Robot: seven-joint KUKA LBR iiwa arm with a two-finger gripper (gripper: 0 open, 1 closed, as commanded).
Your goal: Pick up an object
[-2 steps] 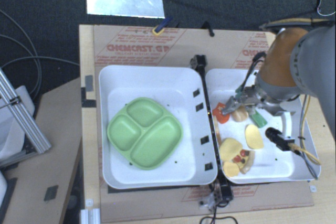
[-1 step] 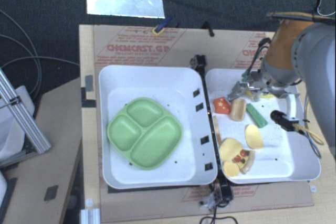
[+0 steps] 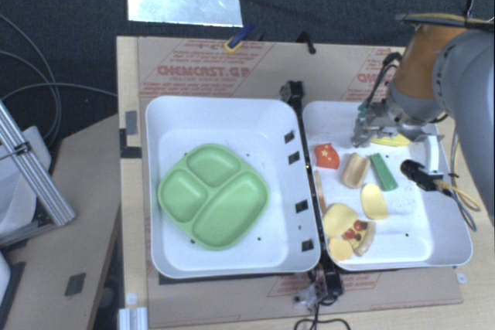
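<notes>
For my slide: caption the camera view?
Arm's pincer low over toy food in the right bin; green plate in the left bin.

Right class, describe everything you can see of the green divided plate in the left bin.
The green divided plate is pale green, looks like smooth plastic, and has a rounded outline with three compartments: two smaller ones toward the upper left and one larger at the lower right. It lies flat, right side up, on the floor of the left bin, roughly central. Nothing rests on it.

A pale green divided plate (image 3: 213, 195) is seen in a white bin (image 3: 166, 127); a red piece (image 3: 326, 157) and a dark green block (image 3: 382, 171) are seen in the other.
</notes>
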